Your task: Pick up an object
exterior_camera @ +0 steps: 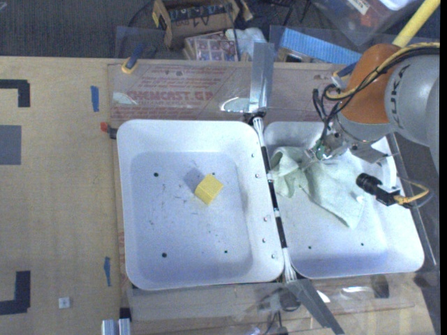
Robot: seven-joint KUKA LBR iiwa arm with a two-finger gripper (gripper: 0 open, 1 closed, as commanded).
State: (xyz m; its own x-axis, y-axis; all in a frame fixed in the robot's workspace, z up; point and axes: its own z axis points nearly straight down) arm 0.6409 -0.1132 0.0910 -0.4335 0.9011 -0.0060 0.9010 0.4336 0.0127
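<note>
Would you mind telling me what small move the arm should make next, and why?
Probably a short lift straight up, to test the grasp. The gripper sits low in the right bin, right at the upper edge of the pale green cloth, which looks bunched there. Whether the cloth is actually caught cannot be seen. The yellow block lies apart in the left bin.

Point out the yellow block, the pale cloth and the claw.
yellow block (pixel 209 189), camera view, middle of its top face, in the left bin.
pale cloth (pixel 328 187), camera view, flat middle part, in the right bin.
claw (pixel 323 150), camera view, its tip, down at the cloth's upper edge.
</note>
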